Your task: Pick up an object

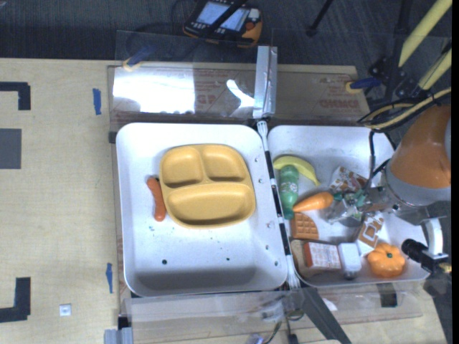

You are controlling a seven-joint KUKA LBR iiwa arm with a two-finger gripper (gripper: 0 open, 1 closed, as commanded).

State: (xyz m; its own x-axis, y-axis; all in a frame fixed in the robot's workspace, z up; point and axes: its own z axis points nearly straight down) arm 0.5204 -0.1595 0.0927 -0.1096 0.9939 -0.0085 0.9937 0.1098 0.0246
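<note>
No wording reads clearly from above my worktop. Reddish print runs across the cardboard sheet [215, 84] behind the bins, too faint to make out. The lit screen of the handheld pendant [222, 16] is a blur. The green bottle [288, 186] and the small carton [323, 255] carry labels, their lettering too small to tell.
</note>
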